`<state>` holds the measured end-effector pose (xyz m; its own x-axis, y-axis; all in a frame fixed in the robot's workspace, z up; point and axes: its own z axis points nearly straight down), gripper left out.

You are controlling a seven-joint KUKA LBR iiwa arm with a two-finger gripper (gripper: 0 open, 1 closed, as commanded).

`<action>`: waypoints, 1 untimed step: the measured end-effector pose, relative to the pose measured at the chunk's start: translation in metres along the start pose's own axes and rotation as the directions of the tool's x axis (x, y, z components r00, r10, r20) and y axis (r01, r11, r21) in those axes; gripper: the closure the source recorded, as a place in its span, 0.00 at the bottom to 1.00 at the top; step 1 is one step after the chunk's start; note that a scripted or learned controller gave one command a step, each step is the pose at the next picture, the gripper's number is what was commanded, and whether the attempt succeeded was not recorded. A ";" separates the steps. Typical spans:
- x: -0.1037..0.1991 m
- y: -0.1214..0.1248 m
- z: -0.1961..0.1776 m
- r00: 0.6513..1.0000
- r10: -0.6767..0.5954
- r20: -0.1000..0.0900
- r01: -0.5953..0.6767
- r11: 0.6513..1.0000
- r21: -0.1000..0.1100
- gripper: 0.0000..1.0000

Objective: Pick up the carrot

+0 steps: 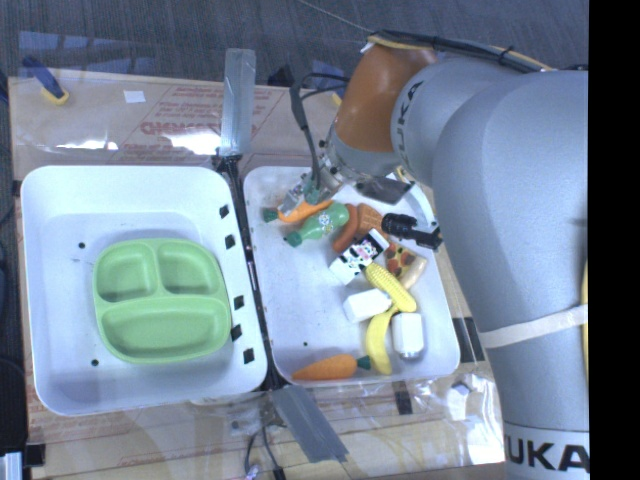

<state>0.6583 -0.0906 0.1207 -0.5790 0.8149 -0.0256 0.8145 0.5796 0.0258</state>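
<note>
- The carrot (325,369) is orange with a green end.
- The divided plate (160,301) is light green.
- The banana (378,340) is yellow.
- Both bins (45,268) are white.

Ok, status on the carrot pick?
Gripper low at right bin's far end. Orange piece beneath it. One carrot untouched at near wall. Green bottle crowds gripper.

Only one word reads clearly: "KUKA" in black letters on the grey arm (520,268), low near its base. Red print on the cardboard sheet (180,118) is too blurred to read.
</note>
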 end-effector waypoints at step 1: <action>0.029 0.023 -0.074 0.939 0.344 -0.014 -0.344 0.939 0.030 1.00</action>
<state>0.6578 -0.0528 0.1945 -0.2637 0.9646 -0.0012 0.9646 0.2638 0.0028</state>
